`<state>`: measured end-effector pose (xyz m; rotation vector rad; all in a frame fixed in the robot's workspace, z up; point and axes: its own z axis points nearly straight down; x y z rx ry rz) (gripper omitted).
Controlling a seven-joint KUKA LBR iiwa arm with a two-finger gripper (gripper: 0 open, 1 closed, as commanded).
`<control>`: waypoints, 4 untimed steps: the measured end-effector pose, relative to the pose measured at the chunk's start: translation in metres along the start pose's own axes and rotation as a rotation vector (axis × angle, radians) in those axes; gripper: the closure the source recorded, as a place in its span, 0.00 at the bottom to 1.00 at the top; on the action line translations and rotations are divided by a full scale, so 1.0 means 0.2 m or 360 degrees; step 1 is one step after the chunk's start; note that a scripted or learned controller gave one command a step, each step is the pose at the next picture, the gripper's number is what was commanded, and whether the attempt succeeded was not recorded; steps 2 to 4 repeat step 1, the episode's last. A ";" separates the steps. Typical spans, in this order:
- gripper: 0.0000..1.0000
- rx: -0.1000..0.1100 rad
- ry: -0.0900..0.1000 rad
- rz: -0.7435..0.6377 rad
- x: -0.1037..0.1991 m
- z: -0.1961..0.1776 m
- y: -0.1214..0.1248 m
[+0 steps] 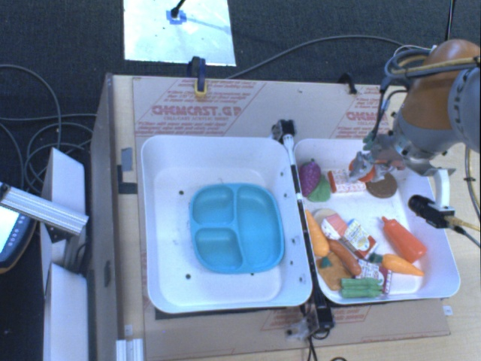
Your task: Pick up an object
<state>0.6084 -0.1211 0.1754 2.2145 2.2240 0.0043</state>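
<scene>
- Grey arm (pixel 436 104) in from right, gripper (pixel 366 165) low over back of right bin (pixel 449 277).
- Finger state: cannot tell, tips blurred against clutter.
- Just beside gripper: brown disc (pixel 382 187), red-and-white packet (pixel 349 182).
- Left of gripper: purple-and-green toy (pixel 312 180) by bin divider.
- Front of gripper: orange bottle (pixel 403 238), carrot (pixel 401 265), green beans (pixel 359 286).
- Far left of gripper: blue divided plate (pixel 235 227) in left bin (pixel 161 277).

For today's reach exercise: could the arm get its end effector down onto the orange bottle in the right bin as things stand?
Probably yes. The orange bottle lies uncovered near the right bin's right side, and the end effector hovers over that bin's far part, with nothing between them.
</scene>
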 end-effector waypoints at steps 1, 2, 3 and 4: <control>1.00 0.0003 0.0001 0.0000 0.33 -0.11 0.00; 1.00 0.0003 0.0001 0.0000 0.33 -0.11 0.00; 1.00 0.0003 0.0001 0.0000 0.33 -0.11 0.00; 1.00 0.0003 0.0001 0.0000 0.33 -0.11 0.00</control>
